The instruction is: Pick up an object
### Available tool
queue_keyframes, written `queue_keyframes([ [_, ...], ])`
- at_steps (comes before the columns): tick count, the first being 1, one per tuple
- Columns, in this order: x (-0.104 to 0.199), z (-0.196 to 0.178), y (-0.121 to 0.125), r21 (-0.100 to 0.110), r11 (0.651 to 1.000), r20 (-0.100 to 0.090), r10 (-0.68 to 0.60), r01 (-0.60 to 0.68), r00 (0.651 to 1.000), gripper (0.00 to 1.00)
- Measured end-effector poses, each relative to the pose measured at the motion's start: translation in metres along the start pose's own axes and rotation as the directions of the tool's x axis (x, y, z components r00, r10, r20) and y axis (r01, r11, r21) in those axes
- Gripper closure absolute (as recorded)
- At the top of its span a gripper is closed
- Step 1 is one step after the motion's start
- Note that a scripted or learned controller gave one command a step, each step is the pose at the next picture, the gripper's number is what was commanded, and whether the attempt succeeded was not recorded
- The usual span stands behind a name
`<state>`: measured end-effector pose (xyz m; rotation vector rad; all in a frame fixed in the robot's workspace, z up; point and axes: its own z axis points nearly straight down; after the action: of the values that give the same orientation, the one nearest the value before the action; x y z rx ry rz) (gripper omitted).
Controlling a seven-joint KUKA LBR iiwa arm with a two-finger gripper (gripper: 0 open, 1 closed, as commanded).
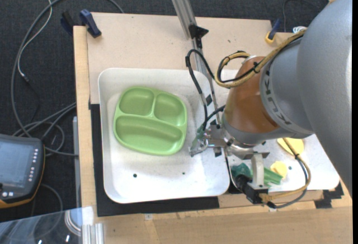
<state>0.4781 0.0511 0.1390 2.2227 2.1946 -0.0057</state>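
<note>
Big grey arm with orange band reaches in from the right and covers most of the right shallow white bin. Pale wooden bench carries both bins. Left shallow white bin holds a light green three-compartment plastic plate, lying flat in the bin's upper middle. Gripper is low over the seam between the bins, just beside the plate's right edge; can't tell whether it's parted, closed or gripping anything. In the right bin, near the wrist: a yellow curved piece, a small yellow block, and a dark green crumpled item just left of that block. Blue clamp at the bench's far left corner.
</note>
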Motion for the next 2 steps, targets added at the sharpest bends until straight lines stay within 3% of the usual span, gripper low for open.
queue_keyframes([
  [1,-0.029,-0.056,0.005,0.003,1.000,-0.015,-0.009,0.009,1.000,0.00],
  [2,0.030,-0.054,0.012,0.010,1.000,-0.018,-0.020,0.020,1.000,0.00],
])
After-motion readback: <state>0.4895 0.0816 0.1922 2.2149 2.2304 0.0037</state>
